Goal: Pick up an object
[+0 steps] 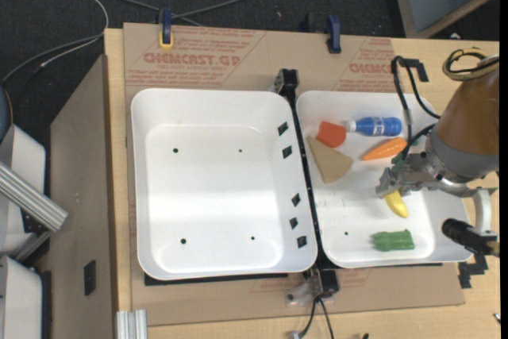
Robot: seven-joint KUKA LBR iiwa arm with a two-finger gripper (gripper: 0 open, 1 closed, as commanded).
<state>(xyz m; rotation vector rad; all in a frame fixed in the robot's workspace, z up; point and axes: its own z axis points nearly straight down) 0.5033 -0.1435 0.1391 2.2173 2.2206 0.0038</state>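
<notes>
Apparently the yellow object is the one being gone for: it lies in the right bin, and the gripper sits directly over its upper end, touching or nearly so. How the gripper stands cannot be told from this slant, since its dark body hides the tip, and nothing shows the yellow piece clamped.

Taking the yellow object as the landmark, the orange carrot-shaped piece lies just beyond it, toward the far rim. The green block lies on its near side, a little apart. The tan wedge and the red piece lie to its left and farther back. The blue bottle lies beyond the carrot shape. The left bin is well off to its left.

The main risk, as I judge it, is a glancing grasp. The yellow piece looks small, rounded and only partly under the gripper, so it could squirt out sideways or roll toward the green block. The orange piece sits close enough to be nudged or caught by mistake. A lift could also come up with nothing.
</notes>
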